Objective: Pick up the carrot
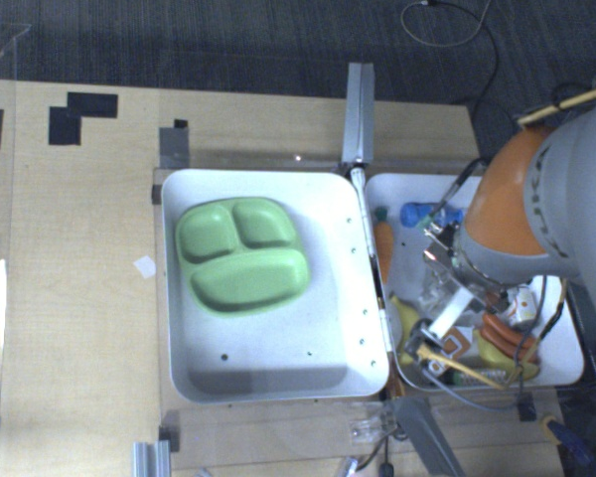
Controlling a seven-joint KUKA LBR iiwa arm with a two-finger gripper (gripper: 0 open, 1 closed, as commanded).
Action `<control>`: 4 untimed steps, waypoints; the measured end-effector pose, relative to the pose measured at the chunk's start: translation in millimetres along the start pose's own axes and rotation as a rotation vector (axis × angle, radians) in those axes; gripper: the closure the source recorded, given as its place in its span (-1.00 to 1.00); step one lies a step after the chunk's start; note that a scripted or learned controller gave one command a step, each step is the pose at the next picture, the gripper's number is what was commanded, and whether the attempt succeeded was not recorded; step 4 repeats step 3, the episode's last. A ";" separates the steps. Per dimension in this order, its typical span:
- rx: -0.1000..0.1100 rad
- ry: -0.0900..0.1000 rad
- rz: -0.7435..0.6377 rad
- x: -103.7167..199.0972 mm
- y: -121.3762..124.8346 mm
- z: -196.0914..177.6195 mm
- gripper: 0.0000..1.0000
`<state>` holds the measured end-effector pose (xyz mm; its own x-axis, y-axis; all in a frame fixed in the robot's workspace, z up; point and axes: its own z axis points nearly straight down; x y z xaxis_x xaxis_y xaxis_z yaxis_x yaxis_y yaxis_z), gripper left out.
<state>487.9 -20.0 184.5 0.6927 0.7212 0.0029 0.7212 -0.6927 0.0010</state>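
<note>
The carrot (383, 250) is a slim orange piece lying lengthwise against the left wall of the right bin (574, 366). My gripper (434, 334) hangs low over the front middle of that bin, to the right of the carrot and nearer the front, apart from it. The grey arm with its orange band (502, 207) covers much of the bin's right half and hides what lies under it.
The left bin (268, 371) holds a green divided plate (242, 253). In the right bin, a blue item (414, 214) lies at the back, a yellow item (406, 317) sits left of the gripper, and orange and yellow pieces (502, 344) crowd the front right.
</note>
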 end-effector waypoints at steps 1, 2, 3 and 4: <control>0.000 -0.002 0.328 -39.9 37.4 0.2 1.00; 0.000 -0.001 0.457 4.1 -4.2 0.4 1.00; 0.001 -0.003 0.263 50.3 -34.9 -10.0 1.00; 0.001 -0.003 0.263 50.3 -34.9 -10.0 1.00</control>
